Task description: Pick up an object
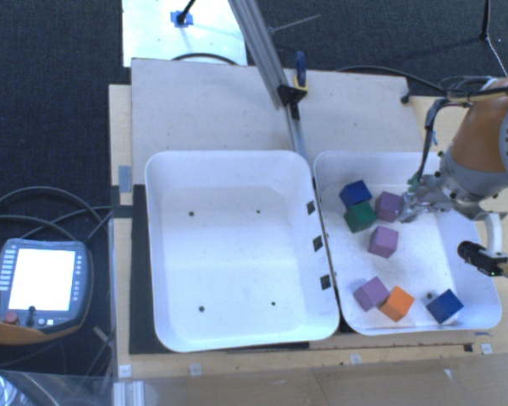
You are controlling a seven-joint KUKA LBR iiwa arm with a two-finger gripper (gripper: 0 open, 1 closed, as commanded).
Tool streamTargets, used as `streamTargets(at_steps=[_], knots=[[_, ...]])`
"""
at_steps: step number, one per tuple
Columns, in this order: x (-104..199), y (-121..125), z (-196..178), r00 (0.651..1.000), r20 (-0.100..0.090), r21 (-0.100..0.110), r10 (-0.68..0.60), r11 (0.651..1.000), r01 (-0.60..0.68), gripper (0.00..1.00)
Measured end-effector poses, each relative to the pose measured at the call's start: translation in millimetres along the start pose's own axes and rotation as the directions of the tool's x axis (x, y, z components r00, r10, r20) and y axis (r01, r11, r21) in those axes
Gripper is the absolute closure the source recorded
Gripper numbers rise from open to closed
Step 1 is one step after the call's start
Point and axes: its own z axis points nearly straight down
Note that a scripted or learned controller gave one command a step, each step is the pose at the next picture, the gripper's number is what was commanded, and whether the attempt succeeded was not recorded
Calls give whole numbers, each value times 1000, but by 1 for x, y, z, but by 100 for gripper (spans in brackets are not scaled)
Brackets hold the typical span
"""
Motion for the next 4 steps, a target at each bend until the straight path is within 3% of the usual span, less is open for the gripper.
streamTargets(at_steps=[2,4], knots=[[9,8,-104,1000,1,-2,-2,1000,2,100],[115,-1,-99,1000,-3,6,-6,1000,6,100]])
